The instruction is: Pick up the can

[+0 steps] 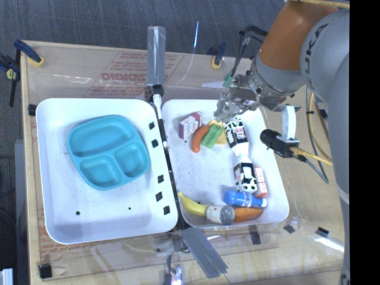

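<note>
Dark grey carpet surrounds a wooden bench [89,64] holding two shallow white bins side by side.

Left bin [53,206]: a blue divided plate [108,151], three compartments, lying flat at its middle.

Right bin [205,177]: cluttered. A small pink-and-white carton [189,125] sits near the upper left corner. Just right of it a carrot [200,136] and a green vegetable [211,136] lie side by side, touching. A cow-print carton [237,132] is right of those; a second cow-print carton [244,177] lies lower, with a small red-edged box [259,181] against its right side. The can [243,199], blue, lies on its side in the lower right part of the bin, just below that second carton. Along the lower wall: a banana [191,205], a grey-capped bottle [220,213] and an orange piece [248,214] right of it, just under the can.

My arm [309,40] comes in from the upper right of the frame, orange band up, wrist bent down and left. My gripper [230,108] hangs over the upper edge of the right bin, just above the first cow-print carton and well apart from the can. Whether my jaws are parted or closed I cannot tell; the tips blur into the clutter.
</note>
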### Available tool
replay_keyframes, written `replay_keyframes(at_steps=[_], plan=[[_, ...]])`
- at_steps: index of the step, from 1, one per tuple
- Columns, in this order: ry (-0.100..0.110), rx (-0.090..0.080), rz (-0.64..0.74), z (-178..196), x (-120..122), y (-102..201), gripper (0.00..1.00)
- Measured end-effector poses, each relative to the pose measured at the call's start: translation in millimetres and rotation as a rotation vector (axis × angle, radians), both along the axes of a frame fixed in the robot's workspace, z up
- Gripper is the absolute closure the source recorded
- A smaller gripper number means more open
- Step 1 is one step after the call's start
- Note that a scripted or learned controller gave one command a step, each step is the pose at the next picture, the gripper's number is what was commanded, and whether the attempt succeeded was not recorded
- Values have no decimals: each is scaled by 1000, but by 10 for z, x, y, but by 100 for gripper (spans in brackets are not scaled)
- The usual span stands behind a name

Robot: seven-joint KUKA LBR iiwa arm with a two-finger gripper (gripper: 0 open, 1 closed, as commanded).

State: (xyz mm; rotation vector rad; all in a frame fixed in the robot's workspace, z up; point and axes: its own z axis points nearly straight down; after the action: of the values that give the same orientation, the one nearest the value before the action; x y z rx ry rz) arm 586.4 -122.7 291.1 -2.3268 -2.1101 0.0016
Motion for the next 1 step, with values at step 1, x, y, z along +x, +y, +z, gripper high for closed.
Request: replay_keyframes(at_steps=[1], plan=[[3,1,-106,45,-352,559,100]])
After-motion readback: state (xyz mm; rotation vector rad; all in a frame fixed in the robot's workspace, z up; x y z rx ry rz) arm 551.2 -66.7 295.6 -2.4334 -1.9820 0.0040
